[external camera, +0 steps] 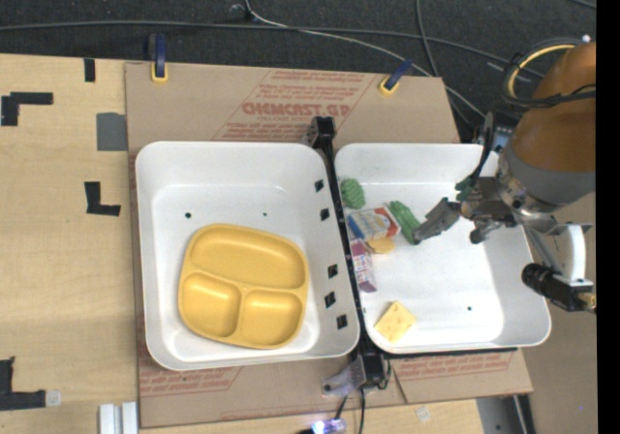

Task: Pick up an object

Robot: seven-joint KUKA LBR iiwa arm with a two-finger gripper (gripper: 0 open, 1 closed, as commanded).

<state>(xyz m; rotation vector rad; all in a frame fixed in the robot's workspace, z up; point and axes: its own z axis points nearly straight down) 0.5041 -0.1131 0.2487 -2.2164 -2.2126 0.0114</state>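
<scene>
Over the right bin [504, 325] my pincer [448, 221] hangs low, one dark finger reaching toward the small heap of things by the divider, the other nearer my wrist. They stand apart, and nothing sits between them.

What I might pick lies mostly at the bin's left side: a green block [403, 220] just beside my leading fingertip, a crumpled packet [371, 225] with red and white print, a green leafy-looking piece [351, 193] above it, and a flat purple-printed wrapper [363, 267] along the divider. Well apart, near the front wall, rests a pale yellow wedge [393, 322].

To do this well I would choose the green block: it looks firm and straight-sided, so I should straddle its narrow width, descend squarely, and close only once both fingers flank it. The packet and wrapper look thin and slippery, likely to slide or fold. The wedge looks soft, spongy perhaps, and stands clear of clutter, a fair second choice.

The left bin [155, 229] holds a smooth yellow divided tray [242, 284], glossy, rounded, too broad for me.
</scene>
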